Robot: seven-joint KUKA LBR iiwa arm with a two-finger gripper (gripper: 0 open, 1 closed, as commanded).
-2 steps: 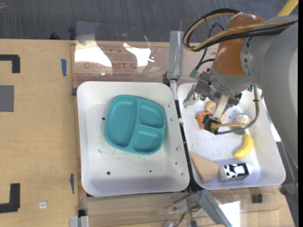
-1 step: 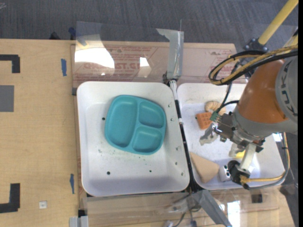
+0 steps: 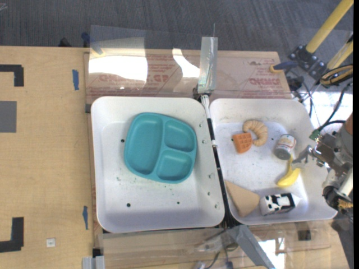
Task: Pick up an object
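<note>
A: At frame left, the left bin [image 3: 106, 167] carries one teal divided plate [image 3: 160, 147], lying flat and well apart from the arm. Nothing there is within easy reach of the gripper.

B: Moving right across the divider, the right bin [image 3: 247, 112] holds the candidates: an orange waffle-like piece [image 3: 243, 142] touching a tan curled pastry [image 3: 258, 131], a small tin can [image 3: 285, 145] on its side, a yellow banana [image 3: 289, 177], a brown wedge [image 3: 242, 198] and a black-and-white toy cow [image 3: 278, 203] at the lower edge.

A: And the gripper [image 3: 307, 156]?

B: It sits at the bin's right rim, between the can and the banana. Whether the fingers are apart or together cannot be told; nothing is seen between them.

A: The best approach?

B: Probably the banana, the nearest isolated item. Centre over it, straddle its narrow width, descend fully before closing. The can would likely roll.
</note>
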